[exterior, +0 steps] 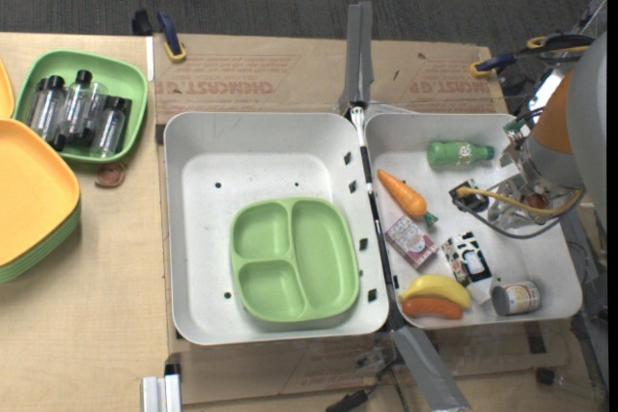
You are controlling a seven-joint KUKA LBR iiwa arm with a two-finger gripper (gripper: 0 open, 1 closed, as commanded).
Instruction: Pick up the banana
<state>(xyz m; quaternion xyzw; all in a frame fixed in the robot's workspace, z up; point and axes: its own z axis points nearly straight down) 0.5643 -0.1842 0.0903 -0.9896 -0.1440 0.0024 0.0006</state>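
Yellow banana (pixel 436 288) is lying at 6 o'clock in the right bin (pixel 555 270), touching an orange-red toy (pixel 432 308). My gripper (pixel 517 193) is hovering at 3 o'clock; can't tell open or closed. I'm risking grabbing both.

So the banana (pixel 436 287) is lying against an orange-red thing (pixel 432 308) in the right bin (pixel 541 256), well apart from the gripper (pixel 517 188).

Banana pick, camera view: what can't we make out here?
All in the camera view:
- Banana: its lower edge meets the orange-red item; overlapping or just touching, cannot tell.
- Pink box and can: print too small to read.
- Orange plates: cut off by the left edge.
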